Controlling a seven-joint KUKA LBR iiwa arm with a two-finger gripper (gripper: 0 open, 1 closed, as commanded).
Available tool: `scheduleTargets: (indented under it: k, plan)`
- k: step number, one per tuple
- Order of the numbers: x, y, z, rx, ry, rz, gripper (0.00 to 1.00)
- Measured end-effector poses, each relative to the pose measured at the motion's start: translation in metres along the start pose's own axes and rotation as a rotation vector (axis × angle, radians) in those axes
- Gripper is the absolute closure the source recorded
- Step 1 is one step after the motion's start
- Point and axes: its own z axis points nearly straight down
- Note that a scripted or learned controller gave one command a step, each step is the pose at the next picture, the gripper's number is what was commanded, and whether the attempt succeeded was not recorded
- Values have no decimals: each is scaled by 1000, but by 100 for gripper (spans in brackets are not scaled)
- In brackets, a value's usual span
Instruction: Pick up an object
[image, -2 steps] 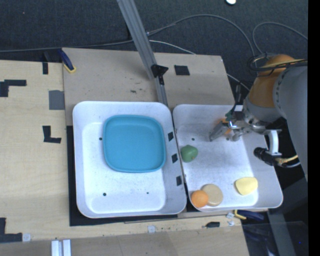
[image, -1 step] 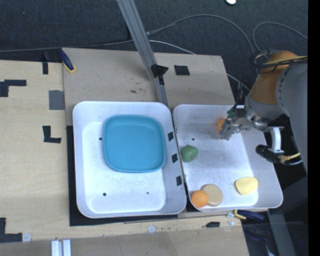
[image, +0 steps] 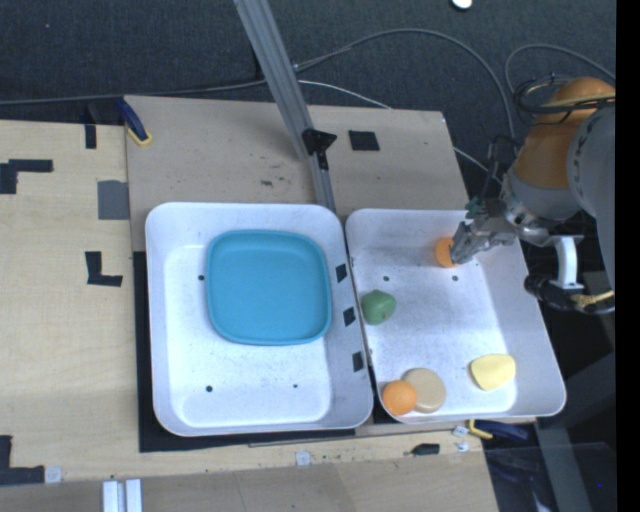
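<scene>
Camera view: gripper (image: 462, 250) sits low in the right bin (image: 520, 330), far side, touching a small orange object (image: 443, 252) at its left. Can't tell if the fingers are spread or closed, or if anything's held. Green ball (image: 378, 307) nr the bin's left wall. Near edge: orange ball (image: 399, 397), tan disc (image: 425, 389), yellow piece (image: 492, 371). Left bin (image: 180, 390) has a blue plate (image: 268, 286).

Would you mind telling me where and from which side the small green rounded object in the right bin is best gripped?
Probably from straight above, closing across the middle of the small green rounded object. It lies alone on the floor of the right white bin, near its left wall, with open space on its other sides, so the fingers should straddle it along the wall rather than toward it.
</scene>
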Motion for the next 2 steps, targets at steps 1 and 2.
scheduleTargets:
  k: [1, 2]
  plan:
    - [9, 2, -47, -1, 0, 0, 100]
    - [9, 3, -95, -1, 0, 0, 100]
